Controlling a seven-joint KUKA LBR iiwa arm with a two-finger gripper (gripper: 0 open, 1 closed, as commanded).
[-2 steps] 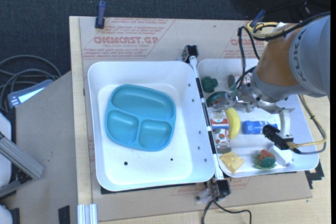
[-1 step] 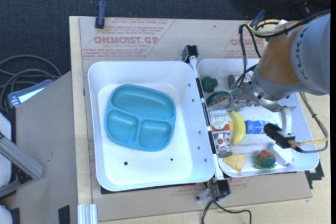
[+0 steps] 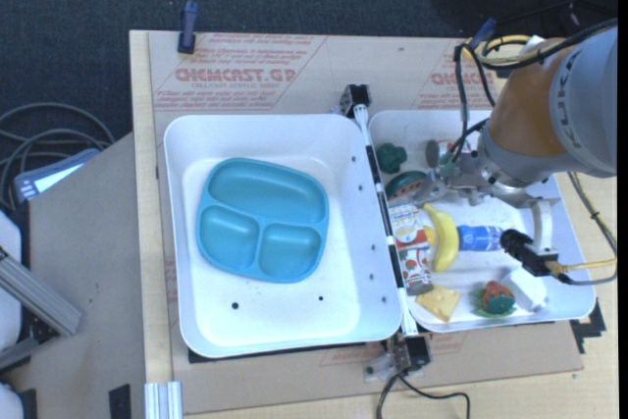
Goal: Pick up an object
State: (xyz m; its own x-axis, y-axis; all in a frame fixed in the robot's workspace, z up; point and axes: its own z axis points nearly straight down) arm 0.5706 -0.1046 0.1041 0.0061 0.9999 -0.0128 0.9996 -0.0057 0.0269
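1. Two shallow white bins [image 3: 196,309] sat on the desk [image 3: 245,64], whose sheet read "CHEMCAST".
2. One blue divided plastic plate [image 3: 262,219] lay in the left-edge bin.
3. One yellow banana [image 3: 444,238] lay in the right-edge bin [image 3: 564,304], near the end effector [image 3: 449,174]; its grip could not be told.

Arm [image 3: 589,103] was smooth grey, thick and rounded; broad orange band [image 3: 525,108] above a silvery metal wrist [image 3: 500,174]; thin black cables [image 3: 461,78] looped alongside the band
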